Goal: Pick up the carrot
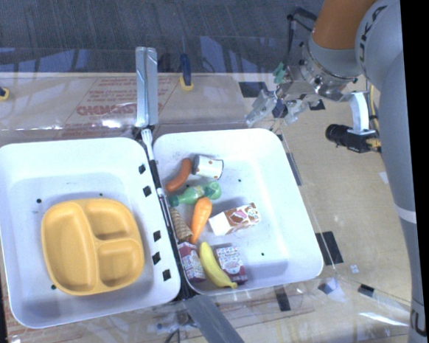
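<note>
Small orange tapered plastic carrot (200, 216) with green top, lying tilted in right white bin (294, 198), near its left wall. Grey two-finger gripper (269, 109) hovering beyond that bin's far rim, well apart from carrot, nothing between fingers; jaw spread: cannot tell. Bin's right half bare, room there.

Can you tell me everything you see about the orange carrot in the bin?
The small orange toy carrot with green leafy top looks like smooth plastic. It lies flat in the right-hand shallow white bin, near its left wall, green top pointing up-right in the view, tip pointing down-left. A green vegetable toy crowds its top, and a white and brown carton lies just beside it.
</note>
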You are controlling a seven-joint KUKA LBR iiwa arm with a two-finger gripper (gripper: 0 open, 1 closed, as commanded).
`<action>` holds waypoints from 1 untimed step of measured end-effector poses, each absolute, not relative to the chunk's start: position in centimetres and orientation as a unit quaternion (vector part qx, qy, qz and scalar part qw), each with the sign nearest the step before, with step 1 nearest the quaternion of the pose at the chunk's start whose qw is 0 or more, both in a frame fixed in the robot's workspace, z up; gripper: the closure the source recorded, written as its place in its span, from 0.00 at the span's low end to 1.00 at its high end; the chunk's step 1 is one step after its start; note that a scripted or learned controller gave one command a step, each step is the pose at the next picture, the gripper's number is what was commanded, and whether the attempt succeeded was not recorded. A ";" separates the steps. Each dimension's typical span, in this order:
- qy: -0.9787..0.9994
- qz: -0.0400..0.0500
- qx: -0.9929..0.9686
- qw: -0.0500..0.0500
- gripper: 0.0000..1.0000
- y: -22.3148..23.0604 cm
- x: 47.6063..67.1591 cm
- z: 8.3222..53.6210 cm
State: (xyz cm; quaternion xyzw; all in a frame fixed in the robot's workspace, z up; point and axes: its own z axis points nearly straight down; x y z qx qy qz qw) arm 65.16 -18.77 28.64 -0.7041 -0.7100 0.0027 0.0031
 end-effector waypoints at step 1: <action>-0.837 0.002 -0.547 0.004 0.00 -14.3 58.1 16.4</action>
